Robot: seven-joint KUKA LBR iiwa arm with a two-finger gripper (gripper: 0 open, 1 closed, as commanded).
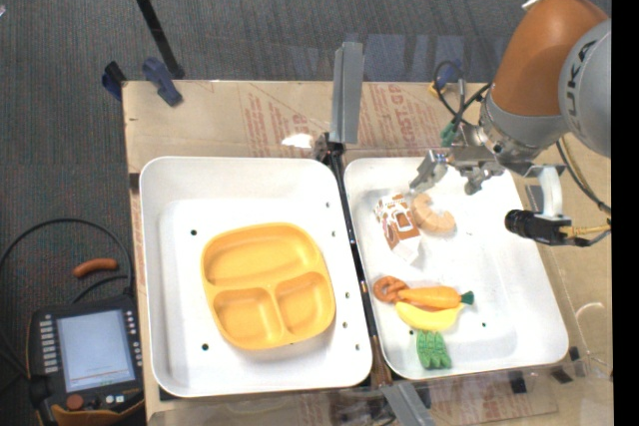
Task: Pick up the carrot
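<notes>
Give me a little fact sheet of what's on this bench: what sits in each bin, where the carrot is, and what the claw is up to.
left bin: one yellow divided plate
right bin: carrot, banana, pretzel, green toy, small packet, pale bread-like piece
carrot position: near the front of the right bin, lying just behind the banana, beside the pretzel
claw: open, hovering over the back of the right bin, near the packet
claw contents: nothing between its fingers
carrot status: not yet picked up

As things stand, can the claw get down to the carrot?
Probably yes. The carrot lies uncovered from above, though a pretzel and a banana crowd it. The claw looks open.
</notes>
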